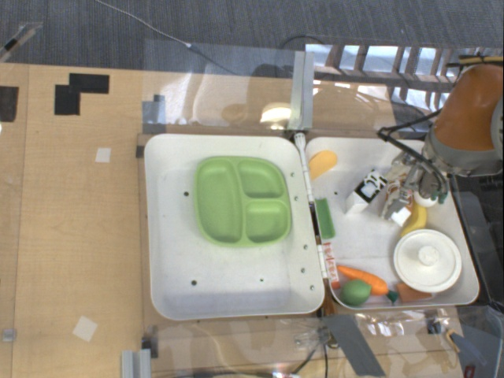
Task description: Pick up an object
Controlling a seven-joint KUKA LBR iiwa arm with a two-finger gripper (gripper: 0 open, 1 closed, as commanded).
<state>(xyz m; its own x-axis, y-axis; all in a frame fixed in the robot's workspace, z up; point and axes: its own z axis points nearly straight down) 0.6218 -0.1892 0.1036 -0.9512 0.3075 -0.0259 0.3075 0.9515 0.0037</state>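
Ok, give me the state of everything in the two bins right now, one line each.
green divided plate: flat in left bin, compartments bare
gripper: low in right bin, near banana
banana: lying beside white bowl
white bowl: sits upside down
carrot: lying flat, touching lime
lime: at front wall
orange piece: lying near divider

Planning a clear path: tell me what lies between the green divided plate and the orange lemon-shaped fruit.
In the camera view, the bins' adjoining rims lie between the green divided plate and the orange fruit.

Bench (pixel 71 235): pale wood-grain, matt. Bins (pixel 236 298): smooth white plastic, slight sheen. Divided plate (pixel 240 200): green plastic, matt. Round lid (pixel 427 260): glossy white plastic. Clear glossy panels (pixel 228 89) behind the bins. Floor (pixel 197 6): grey ribbed carpet, rough.
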